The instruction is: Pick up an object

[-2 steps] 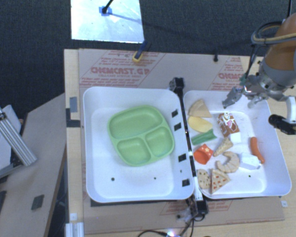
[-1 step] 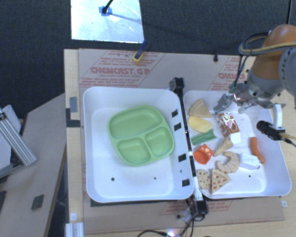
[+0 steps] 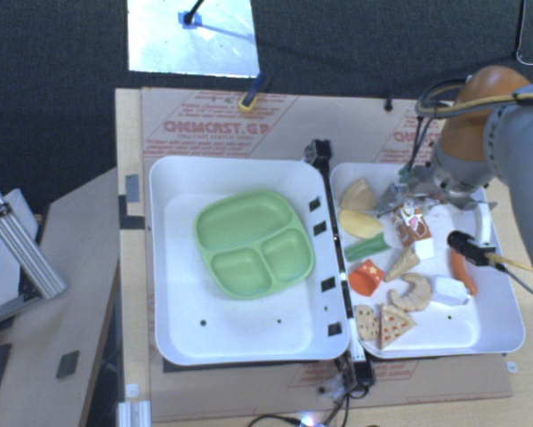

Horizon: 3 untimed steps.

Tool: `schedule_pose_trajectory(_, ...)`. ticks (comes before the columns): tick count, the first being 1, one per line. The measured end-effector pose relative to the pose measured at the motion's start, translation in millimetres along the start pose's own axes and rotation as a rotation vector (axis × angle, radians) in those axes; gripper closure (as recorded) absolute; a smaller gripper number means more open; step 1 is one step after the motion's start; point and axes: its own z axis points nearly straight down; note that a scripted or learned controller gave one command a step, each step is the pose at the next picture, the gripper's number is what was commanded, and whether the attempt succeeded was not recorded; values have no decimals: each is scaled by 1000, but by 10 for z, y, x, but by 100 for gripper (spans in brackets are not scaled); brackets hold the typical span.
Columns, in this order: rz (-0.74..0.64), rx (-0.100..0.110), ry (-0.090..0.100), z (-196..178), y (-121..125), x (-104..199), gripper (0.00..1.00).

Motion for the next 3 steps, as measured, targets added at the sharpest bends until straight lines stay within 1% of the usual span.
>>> schedule_pose_trajectory(1, -2, -8, -2, -148, 23, -5, 100)
schedule_pose_trajectory(2, 1, -9, -1, -769, 107, 35, 100)
schedule_pose_trajectory(3, 5, -9, -2, -1350, 50, -31, 100)
